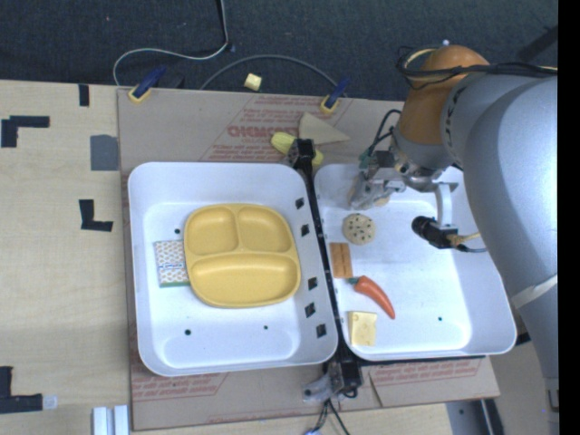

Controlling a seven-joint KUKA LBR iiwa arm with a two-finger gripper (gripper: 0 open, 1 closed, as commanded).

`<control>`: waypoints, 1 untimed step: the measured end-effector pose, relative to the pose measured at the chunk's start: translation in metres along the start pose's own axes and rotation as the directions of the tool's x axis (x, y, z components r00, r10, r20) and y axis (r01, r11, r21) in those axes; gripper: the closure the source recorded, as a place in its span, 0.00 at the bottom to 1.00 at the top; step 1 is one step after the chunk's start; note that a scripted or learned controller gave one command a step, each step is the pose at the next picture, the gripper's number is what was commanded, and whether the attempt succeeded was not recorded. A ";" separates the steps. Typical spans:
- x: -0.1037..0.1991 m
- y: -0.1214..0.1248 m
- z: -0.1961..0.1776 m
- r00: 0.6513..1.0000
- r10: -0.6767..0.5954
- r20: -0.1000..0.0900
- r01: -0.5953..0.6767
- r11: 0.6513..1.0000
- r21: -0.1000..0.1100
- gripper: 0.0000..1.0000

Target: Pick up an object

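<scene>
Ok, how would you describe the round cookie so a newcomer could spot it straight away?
Look at the right bin, the one the arm reaches into. Near its far left part, just below the tool, lies the cookie. It is the only round, tan, dark-speckled piece; its neighbours are an orange strip, a carrot and a pale yellow square.

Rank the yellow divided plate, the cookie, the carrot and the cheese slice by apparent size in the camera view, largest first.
1. Yellow divided plate, by far the largest.
2. Carrot, longest of the small items.
3. Cheese slice and cookie look about alike; too close to rank.
</scene>
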State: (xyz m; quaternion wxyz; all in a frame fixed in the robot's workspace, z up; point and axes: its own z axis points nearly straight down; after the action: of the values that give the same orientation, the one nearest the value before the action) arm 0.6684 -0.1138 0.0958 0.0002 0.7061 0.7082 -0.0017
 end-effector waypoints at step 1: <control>0.000 0.000 0.001 1.000 0.000 0.001 0.000 1.000 0.001 0.00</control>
State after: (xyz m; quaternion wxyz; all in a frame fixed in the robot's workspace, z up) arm 0.6681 -0.1141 0.0952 0.0005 0.7060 0.7082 -0.0024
